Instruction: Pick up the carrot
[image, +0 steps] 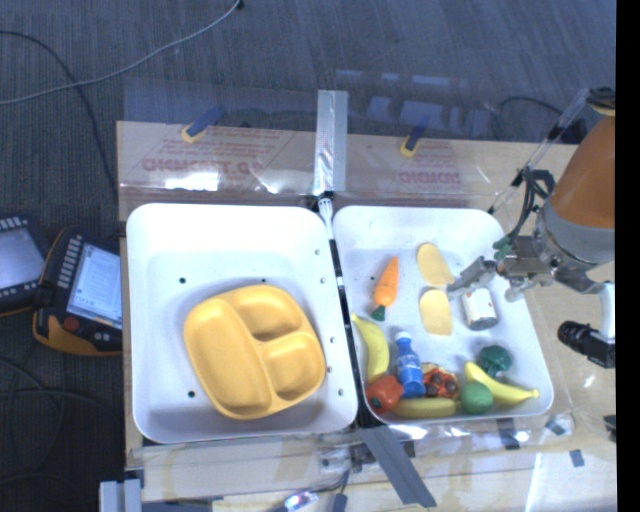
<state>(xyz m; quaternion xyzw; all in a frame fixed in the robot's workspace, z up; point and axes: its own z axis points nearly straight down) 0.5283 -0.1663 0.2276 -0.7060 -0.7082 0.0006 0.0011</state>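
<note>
The jaws' state cannot be told; the gripper (482, 300) hovers at the right bin's (352, 300) right side. The left bin (160, 250), frame centre-left, holds a yellow divided tray (255, 348). In the right bin, bananas (372, 343) sit low, the carrot (386, 282) lies upper left, apart from the gripper

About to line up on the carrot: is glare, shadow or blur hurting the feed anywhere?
Camera view: the carrot is evenly lit and sharp enough, with a soft shadow beside it. Glare streaks the clear sheet behind the bins and the bench's front edge. The pincer looks slightly soft, and the white right bin is bright but not washed out.
</note>
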